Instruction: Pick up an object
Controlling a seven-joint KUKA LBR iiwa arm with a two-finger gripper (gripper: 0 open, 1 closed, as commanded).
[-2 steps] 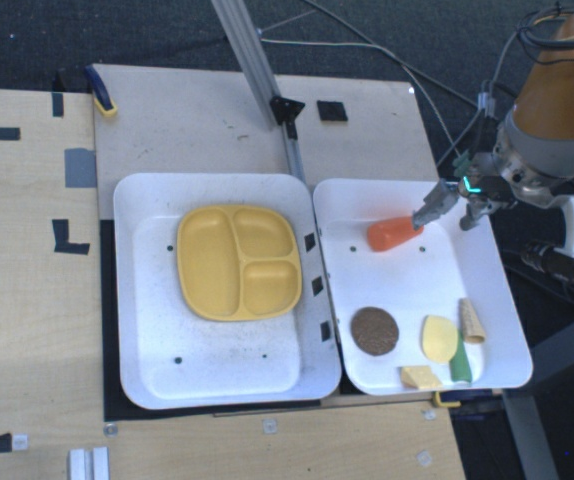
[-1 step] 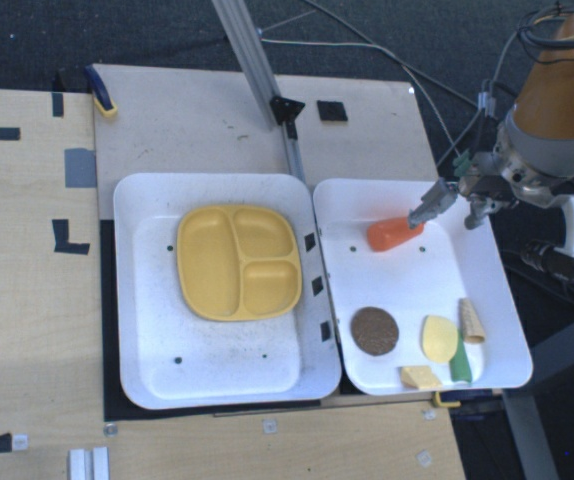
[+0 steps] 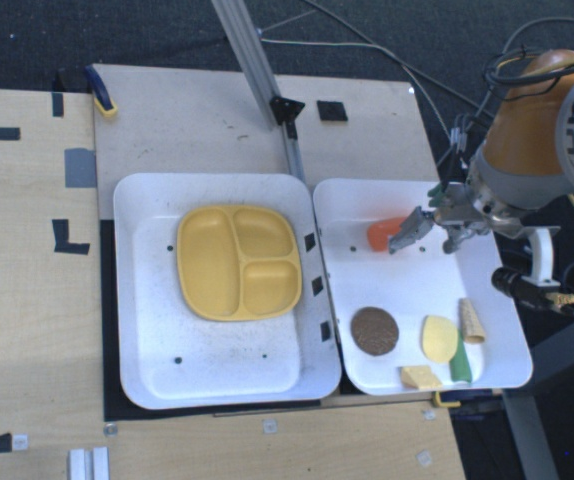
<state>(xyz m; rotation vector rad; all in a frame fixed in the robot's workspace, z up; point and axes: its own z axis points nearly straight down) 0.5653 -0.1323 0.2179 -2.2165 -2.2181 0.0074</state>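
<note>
orange blob sits just left of my gripper, fingers apart, nothing held. so close to the right bin wall, i could nudge it away.

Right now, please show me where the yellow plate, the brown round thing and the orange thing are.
yellow plate (image 3: 237,263): camera view, on the ridge where its compartments meet.
brown round thing (image 3: 375,330): camera view, on the middle of its top.
orange thing (image 3: 382,234): camera view, on its visible left part.
</note>
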